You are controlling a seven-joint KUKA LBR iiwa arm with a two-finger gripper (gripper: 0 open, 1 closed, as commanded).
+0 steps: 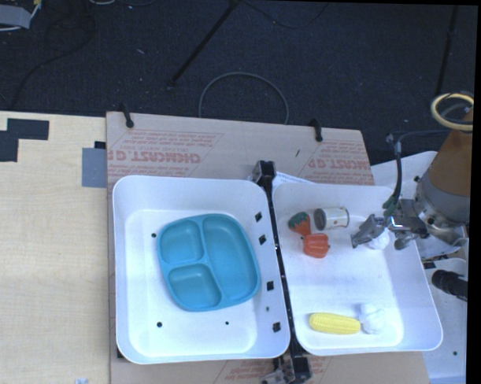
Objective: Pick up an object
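Note:
In the right bin (pixel 414 303) my gripper (pixel 381 236) hangs near the bin's far right side, its dark fingers (pixel 364 232) spread apart and open. A small white lump (pixel 378 242) lies between the fingertips; whether they touch it is unclear. To the left of the gripper are a small silver can (pixel 331 218) on its side, an orange and green toy vegetable (pixel 301 222) and a red-orange toy pepper (pixel 317 245). A yellow corn cob (pixel 334 324) and a white crumpled object (pixel 371 318) rest by the near wall.
The left bin (pixel 134 317) holds a blue divided plate (pixel 207 261). A black divider (pixel 274 267) runs between the bins. Cardboard (pixel 226 151) lies under both. The arm's grey body with its orange band (pixel 454 167) stands at the right edge.

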